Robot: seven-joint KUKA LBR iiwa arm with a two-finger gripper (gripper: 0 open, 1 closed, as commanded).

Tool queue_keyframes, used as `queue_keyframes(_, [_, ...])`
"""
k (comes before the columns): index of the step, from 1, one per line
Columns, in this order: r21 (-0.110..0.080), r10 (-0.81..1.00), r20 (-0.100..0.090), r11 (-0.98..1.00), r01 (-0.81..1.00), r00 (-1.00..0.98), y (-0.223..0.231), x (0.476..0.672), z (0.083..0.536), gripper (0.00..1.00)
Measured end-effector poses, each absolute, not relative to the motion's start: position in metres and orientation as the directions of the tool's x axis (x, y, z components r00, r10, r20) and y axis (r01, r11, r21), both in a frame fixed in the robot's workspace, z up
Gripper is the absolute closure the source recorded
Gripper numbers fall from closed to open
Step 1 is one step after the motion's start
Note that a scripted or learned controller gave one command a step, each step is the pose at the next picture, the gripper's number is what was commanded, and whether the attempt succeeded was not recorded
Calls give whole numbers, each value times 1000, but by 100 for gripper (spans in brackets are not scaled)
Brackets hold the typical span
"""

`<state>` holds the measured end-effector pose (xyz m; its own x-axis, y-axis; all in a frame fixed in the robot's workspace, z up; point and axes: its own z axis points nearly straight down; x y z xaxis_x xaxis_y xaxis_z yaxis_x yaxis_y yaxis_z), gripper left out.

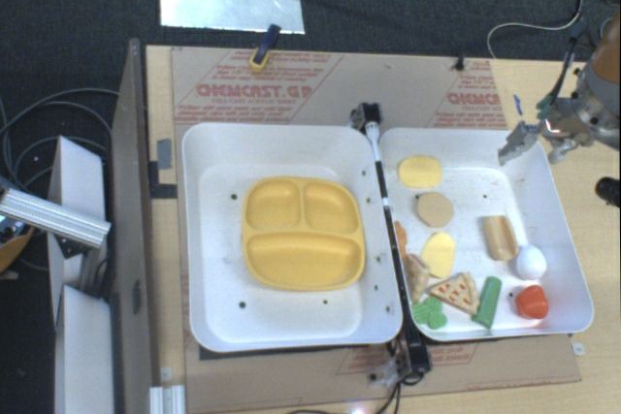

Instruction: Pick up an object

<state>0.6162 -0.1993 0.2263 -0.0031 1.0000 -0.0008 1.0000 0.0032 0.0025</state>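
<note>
On the tabletop point(543, 82) two shallow white bins sit side by side. Inside the left bin point(209, 199) lies a yellow divided plate point(303, 233), with two small compartments on its far side and one long compartment on its near side.

Over in the right bin point(558, 238) the toy food is spread out. A yellow round piece point(420, 172) lies at the far left, a tan round cookie point(435, 208) just near of it, and a yellow slice point(439, 253) nearer still. A bread roll point(500, 237) lies toward the right, with a white egg point(530, 261) just beside its near end and a red tomato point(531, 302) near the bin's near right corner. A pizza wedge point(457, 292) sits at the near side, touching a green stick point(488, 301) on its right, and a green leafy piece point(428, 313) lies to its left. A pale brown piece point(416, 274) rests by the divider.

At the right edge the arm reaches in, and its gripper point(529, 139) hangs over the far right rim of the right bin, apart from all the food. Nothing is seen between its fingers; whether they are spread or closed cannot be told.
</note>
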Motion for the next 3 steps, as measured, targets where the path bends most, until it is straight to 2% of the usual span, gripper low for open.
queue_keyframes(1, [-7,1000,2,-1,1000,2,-207,563,147,0])
queue_keyframes(2, [-3,1000,2,1,1000,-1,-189,548,102,0])
queue_keyframes(3, [-1,1000,0,0,1000,0,-202,540,84,0])
